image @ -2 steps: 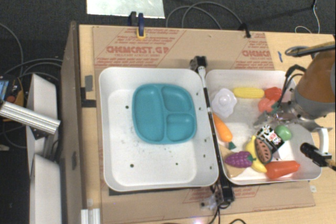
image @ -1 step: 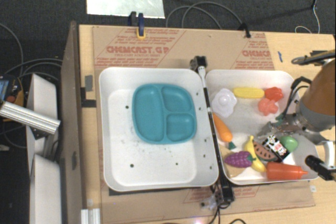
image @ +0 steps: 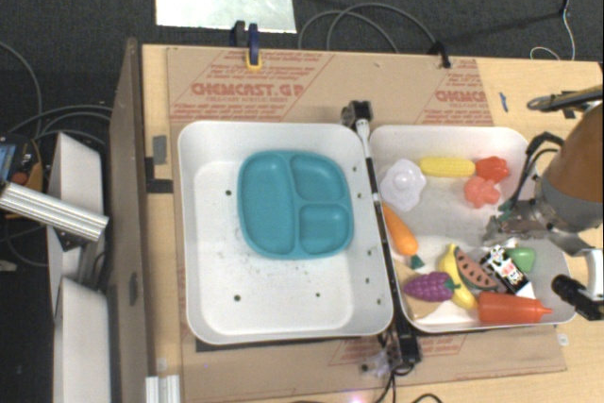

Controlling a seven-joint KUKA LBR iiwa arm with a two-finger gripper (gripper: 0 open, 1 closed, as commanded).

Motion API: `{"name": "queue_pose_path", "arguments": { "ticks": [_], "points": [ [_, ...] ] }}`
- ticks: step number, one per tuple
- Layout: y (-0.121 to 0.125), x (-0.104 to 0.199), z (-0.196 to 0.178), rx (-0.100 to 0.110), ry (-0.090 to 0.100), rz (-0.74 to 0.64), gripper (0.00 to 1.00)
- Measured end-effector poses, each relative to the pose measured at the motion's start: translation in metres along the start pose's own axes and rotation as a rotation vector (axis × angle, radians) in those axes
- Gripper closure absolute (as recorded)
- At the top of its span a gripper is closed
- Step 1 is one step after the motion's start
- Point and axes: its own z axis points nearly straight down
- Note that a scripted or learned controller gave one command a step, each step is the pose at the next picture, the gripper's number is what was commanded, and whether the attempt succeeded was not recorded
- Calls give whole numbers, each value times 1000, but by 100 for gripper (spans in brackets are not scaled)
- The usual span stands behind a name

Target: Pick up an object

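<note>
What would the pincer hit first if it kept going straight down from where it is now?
Probably the black-and-white toy lying directly under the pincer in the right bin, with the watermelon slice just beside it. Depth is hard to judge from this slanted view.

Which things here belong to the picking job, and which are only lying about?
Belong to the job:
gripper
corn
carrot
grapes
watermelon slice
ketchup bottle
right bin

Lying about:
teal divided plate
left bin
cardboard sheet
clamp
</note>
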Motion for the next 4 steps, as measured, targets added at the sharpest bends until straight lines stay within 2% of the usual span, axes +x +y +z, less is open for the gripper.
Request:
{"name": "queue_pose_path", "arguments": {
  "ticks": [1, 2, 3, 4],
  "points": [
    [19, 37, -121, -9, -1, -8, 100],
    [61, -2, -119, -1, -2, -2, 100],
    [126, 1, -130, -3, -1, -6, 100],
    [150, 0, -133, -1, -1, -5, 100]
  ]
}}
